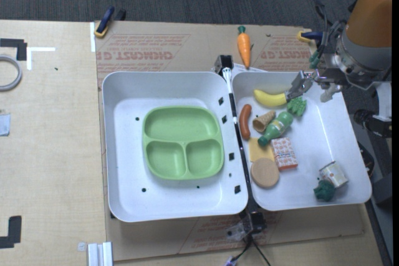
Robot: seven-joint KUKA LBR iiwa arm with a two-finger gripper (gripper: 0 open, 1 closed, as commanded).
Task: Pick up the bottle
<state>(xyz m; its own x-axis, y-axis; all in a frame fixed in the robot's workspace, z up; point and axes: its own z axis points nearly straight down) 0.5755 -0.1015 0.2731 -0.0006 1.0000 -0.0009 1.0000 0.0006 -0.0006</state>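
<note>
The bottle (276, 128) is green with a pale label and lies on its side in the right bin (349, 134), pointing from lower left to upper right. My gripper (313, 90) hangs over the bin's far right part, up and to the right of the bottle and apart from it. Its fingers are spread open with nothing between them. One fingertip (298, 85) is close above a green broccoli (297, 106) that lies at the bottle's upper end.
In the right bin: a banana (269, 97), a hot dog (245, 121), an ice cream cone (263, 119), a red-and-white box (284, 153), a round cookie (265, 172), a small carton (331, 176). The left bin holds a green divided plate (183, 142). A carrot (243, 45) lies behind the bins.
</note>
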